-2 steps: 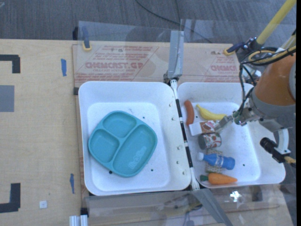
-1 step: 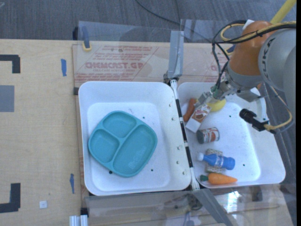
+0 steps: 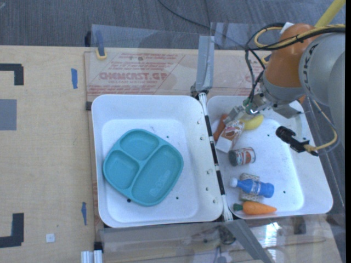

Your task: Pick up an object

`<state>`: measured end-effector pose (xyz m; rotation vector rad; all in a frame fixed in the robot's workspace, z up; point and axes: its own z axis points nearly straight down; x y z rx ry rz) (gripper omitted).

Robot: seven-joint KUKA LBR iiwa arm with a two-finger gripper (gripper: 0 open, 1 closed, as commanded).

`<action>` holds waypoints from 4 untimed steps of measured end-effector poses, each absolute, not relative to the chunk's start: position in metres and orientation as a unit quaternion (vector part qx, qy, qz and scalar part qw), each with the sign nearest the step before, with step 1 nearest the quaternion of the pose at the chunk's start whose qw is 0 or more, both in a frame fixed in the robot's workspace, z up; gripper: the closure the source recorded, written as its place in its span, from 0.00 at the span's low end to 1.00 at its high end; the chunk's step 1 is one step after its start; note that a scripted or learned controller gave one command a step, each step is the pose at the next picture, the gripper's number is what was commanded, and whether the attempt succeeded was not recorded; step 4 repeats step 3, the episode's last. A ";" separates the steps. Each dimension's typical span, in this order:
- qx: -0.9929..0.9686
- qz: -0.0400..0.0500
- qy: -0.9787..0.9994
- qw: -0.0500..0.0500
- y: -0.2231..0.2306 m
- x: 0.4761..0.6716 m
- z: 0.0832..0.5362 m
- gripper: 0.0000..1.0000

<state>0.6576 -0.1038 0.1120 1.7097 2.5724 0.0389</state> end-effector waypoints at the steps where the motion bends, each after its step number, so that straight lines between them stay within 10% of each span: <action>1: 0.528 0.001 0.849 0.002 -0.147 0.603 0.106 0.00; 2: 0.529 0.001 0.848 0.005 -0.149 0.604 0.117 1.00; 4: 0.660 0.001 0.751 0.002 -0.103 0.614 0.196 1.00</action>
